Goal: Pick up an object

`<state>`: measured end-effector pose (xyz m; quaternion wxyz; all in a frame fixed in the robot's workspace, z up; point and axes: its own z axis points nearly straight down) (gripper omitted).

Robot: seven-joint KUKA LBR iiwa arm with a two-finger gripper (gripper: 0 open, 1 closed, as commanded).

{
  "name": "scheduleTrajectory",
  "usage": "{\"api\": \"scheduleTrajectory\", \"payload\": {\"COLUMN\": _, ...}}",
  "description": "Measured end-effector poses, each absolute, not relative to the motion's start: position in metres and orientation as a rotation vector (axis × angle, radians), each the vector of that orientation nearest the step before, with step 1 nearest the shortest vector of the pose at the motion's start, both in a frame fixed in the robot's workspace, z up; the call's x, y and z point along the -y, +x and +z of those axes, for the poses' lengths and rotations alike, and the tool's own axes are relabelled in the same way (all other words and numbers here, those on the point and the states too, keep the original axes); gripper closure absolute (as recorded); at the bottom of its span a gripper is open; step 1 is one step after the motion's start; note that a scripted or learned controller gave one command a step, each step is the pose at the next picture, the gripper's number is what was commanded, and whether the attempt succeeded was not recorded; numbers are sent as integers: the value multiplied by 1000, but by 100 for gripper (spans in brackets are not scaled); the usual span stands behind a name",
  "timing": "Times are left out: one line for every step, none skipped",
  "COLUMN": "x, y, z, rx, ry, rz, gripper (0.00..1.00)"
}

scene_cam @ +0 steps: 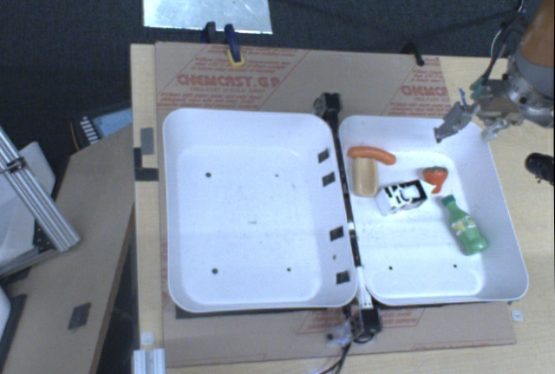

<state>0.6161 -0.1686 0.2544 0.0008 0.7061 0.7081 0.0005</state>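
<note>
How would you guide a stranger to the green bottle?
Look in the right bin, where all the items lie. The bottle is nearest its right wall, below the carrot. It alone is green; its neighbours are orange, tan or black-and-white.

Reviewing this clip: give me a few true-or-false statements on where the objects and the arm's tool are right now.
1. The green bottle lies in the right bin. True.
2. The hot dog sits in the left bin. False: it is in the right bin.
3. The tool grips the bottle. False: it is at the right bin's far right corner, apart from the bottle.
4. A black-and-white object lies between hot dog and bottle. True.
</note>
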Motion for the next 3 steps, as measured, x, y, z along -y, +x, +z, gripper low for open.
{"api": "scheduleTrajectory", "payload": {"x": 208, "y": 573, "z": 138, "rx": -2224, "ry": 2227, "rz": -7, "gripper": 0}}
{"api": "scheduleTrajectory", "payload": {"x": 184, "y": 562, "z": 107, "rx": -2206, "ry": 2206, "rz": 12, "gripper": 0}}
{"api": "scheduleTrajectory", "payload": {"x": 209, "y": 522, "z": 85, "rx": -2218, "ry": 2222, "rz": -1, "gripper": 0}}
